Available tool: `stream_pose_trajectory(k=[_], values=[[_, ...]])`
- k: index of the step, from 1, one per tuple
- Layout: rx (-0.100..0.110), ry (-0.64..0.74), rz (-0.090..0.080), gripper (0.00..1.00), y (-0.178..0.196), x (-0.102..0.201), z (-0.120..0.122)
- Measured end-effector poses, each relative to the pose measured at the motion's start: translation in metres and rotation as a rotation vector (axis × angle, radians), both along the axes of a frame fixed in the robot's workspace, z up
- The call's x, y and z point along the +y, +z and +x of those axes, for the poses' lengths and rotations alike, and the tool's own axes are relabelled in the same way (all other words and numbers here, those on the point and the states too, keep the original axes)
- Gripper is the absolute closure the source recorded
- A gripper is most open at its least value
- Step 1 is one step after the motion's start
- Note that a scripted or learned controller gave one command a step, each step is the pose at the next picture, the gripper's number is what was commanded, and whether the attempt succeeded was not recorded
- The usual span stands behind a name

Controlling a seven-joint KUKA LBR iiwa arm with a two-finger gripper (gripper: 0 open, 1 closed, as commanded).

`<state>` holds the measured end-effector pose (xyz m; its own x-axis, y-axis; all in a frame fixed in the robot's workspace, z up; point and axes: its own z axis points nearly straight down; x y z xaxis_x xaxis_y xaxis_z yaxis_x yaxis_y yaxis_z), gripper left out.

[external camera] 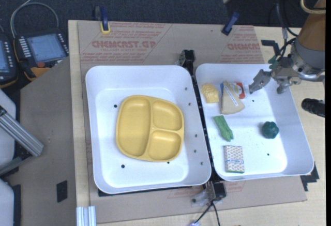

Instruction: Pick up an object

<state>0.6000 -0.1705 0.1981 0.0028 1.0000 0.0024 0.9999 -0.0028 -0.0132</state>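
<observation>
My gripper [269, 84] hangs open over the far right part of the right bin [289, 165], with nothing between its fingers. Left of it lie a beige wedge [230, 104] with a small red, white and blue packet [234, 89] at its far end, and a yellow block [209, 93]. Nearer the front are a green bean-shaped piece [224, 127], a dark green ball [269, 129] and a small patterned box [234, 159]. The ball lies well in front of the gripper.
The left bin [103, 168] holds a yellow three-compartment plate [149, 127]. A black clamp [186, 57] sits at the back between the bins, and cables run at the front edge. The arm's grey wrist with orange band [313, 39] comes in from the right.
</observation>
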Motion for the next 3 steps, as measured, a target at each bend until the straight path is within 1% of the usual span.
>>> stream_pose_trajectory(k=[1, 2, 3], values=[[-0.013, 0.003, -0.003, 0.0, 0.007, 0.0, 0.003], [-0.006, 0.004, 0.0, 0.0, -0.054, 0.004, 0.008], [-0.014, 0.002, 0.0, 0.0, -0.102, 0.004, 0.01]])
